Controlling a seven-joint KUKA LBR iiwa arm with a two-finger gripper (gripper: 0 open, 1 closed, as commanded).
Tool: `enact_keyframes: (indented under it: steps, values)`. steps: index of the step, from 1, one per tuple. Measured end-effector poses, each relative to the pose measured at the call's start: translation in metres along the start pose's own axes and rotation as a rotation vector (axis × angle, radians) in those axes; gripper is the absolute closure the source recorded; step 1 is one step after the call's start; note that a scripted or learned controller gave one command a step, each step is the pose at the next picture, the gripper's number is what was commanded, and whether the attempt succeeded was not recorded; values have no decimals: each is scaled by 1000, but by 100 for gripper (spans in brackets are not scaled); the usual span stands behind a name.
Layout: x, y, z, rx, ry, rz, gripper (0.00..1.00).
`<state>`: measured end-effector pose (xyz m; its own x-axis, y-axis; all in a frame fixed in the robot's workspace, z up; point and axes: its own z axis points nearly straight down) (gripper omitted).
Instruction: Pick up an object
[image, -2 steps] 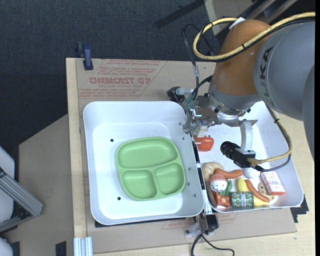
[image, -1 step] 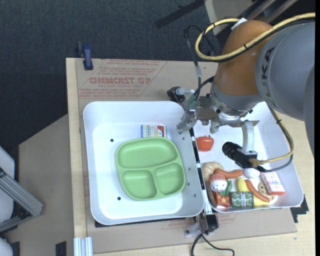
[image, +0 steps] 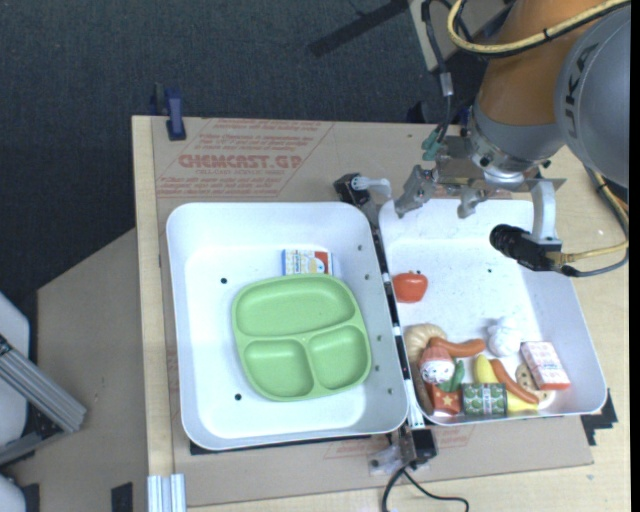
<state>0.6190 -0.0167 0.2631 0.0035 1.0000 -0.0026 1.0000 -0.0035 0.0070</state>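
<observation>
Up at 1 o'clock we see the grey arm (image: 560, 70) with its orange band, reaching in over the far edge of the right bin (image: 560, 300). Its claw (image: 440, 200) hangs there with two fingers spread apart and nothing between them, so it is open.

Below the claw, at about 6 o'clock from it, a small red tomato (image: 409, 287) sits alone by the wall between the bins. Most of the toys lie in a pile (image: 485, 375) at the near end of the right bin, at 5 o'clock in our view. We can pick out a little pink box (image: 545, 365) at the right side of that pile.

Over in the left bin (image: 190, 300) a green plate (image: 299, 336) with three parts lies flat in the middle. A small carton (image: 305, 262) rests just past its far rim, at 12 o'clock from the plate.

Both bins sit side by side on a brown board (image: 240, 155) with red writing on it. Around the board the floor is dark carpet (image: 80, 120). A black cable (image: 415, 480) trails off the near edge at 6 o'clock.
</observation>
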Motion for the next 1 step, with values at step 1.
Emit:
enact_keyframes:
  steps: [1]
  values:
    - [-67,-94,17,16,2,7,0]
